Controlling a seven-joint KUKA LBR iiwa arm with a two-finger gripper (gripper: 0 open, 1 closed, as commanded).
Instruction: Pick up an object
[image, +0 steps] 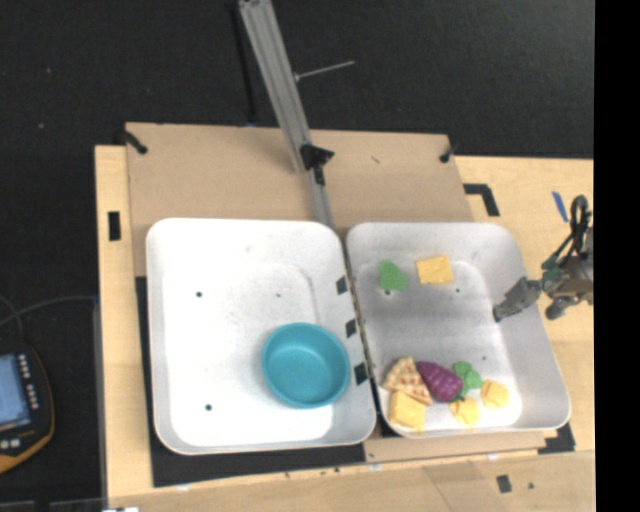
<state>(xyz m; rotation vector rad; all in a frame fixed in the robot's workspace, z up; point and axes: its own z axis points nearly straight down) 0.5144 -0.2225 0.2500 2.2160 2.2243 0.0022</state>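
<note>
The right bin (520, 345) holds small toy pieces. A green piece (392, 277) and a yellow square (434, 270) lie near its back. At its front sits a cluster: a tan waffle-like piece (403, 375), a purple piece (438, 379), a small green piece (468, 376) and several yellow pieces (407, 411). A blue bowl (305, 364) stands in the left bin (200, 270), front right. My gripper (518, 298) hangs at the right bin's right rim, apart from every piece, with nothing seen in it.
A grey metal bar (285, 95) slants from the top of the view down to the gap between the bins. Cables and arm parts (572, 262) crowd the right edge. A handheld device (20, 395) lies at the far left, off the bench.
</note>
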